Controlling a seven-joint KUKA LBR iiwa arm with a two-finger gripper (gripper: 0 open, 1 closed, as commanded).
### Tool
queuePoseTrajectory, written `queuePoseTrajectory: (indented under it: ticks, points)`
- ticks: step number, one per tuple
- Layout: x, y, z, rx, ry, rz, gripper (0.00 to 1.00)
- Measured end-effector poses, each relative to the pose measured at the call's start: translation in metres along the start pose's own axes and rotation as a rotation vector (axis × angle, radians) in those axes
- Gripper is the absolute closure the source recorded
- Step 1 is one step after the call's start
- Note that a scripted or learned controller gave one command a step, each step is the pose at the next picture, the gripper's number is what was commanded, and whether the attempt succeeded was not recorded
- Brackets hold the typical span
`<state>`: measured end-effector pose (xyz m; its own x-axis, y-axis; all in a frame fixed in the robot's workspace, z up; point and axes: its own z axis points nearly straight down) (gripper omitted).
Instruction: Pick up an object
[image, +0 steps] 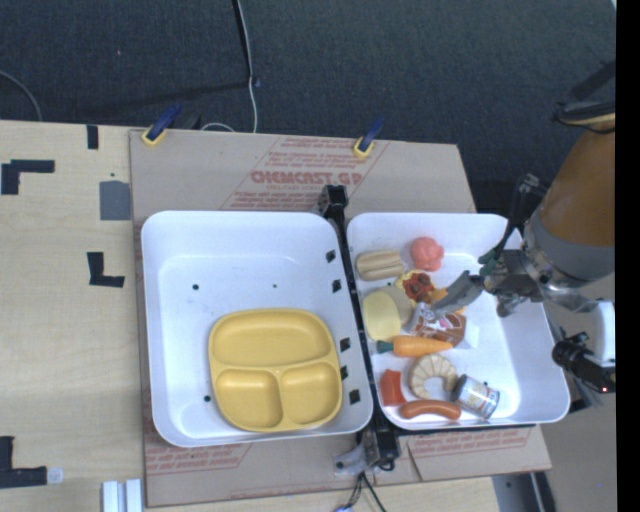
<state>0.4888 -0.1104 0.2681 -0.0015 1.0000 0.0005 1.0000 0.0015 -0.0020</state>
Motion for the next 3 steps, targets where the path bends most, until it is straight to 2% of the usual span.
queuePoseTrajectory:
  ticks: [1, 2, 3]
  points:
    - [-0.046, 0.062, 0.185, -0.019, -0.008, 0.004, 0.0]
    - [-0.043, 0.061, 0.169, -0.014, -0.003, -0.001, 1.0]
    - [-0.015, 0.053, 0.005, -0.016, -0.002, -0.003, 1.0]
